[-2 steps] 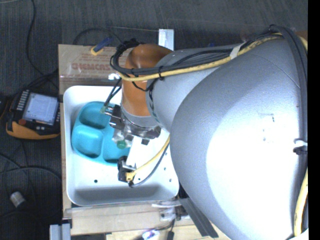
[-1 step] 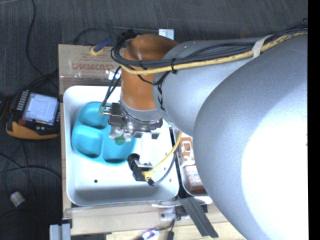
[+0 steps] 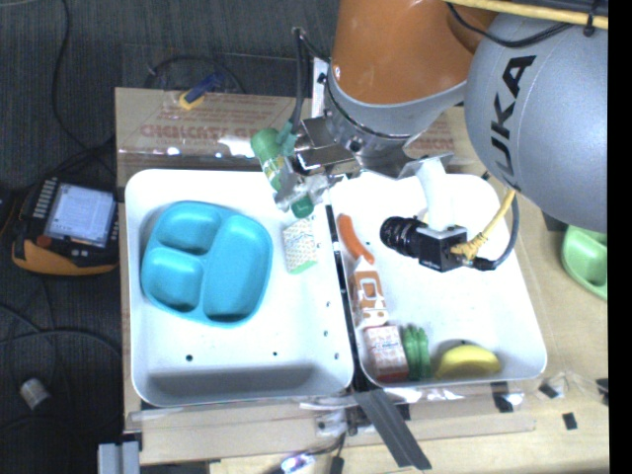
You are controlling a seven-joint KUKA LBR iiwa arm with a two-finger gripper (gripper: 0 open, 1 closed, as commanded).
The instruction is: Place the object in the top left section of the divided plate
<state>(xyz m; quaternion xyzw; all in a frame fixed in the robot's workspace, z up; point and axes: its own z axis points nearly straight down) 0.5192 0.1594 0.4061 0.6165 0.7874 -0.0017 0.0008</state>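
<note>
The blue divided plate (image 3: 205,260) lies in the left bin (image 3: 178,363), with two small sections on its left and one large section on its right. My gripper (image 3: 288,181) hangs over the left bin's far right corner, above and to the right of the plate. A slim green object (image 3: 269,148) sits between its fingers, and its lower green end (image 3: 302,206) pokes out beneath them. The gripper is shut on it. The object is off the bin floor and clear of the plate.
A small white, green-speckled item (image 3: 301,246) lies in the left bin by the divider, just right of the plate. The right bin (image 3: 513,294) holds an orange tool (image 3: 352,237), a carton (image 3: 369,300), a brown bottle (image 3: 385,351), a green piece (image 3: 416,350) and a yellow banana (image 3: 465,360).
</note>
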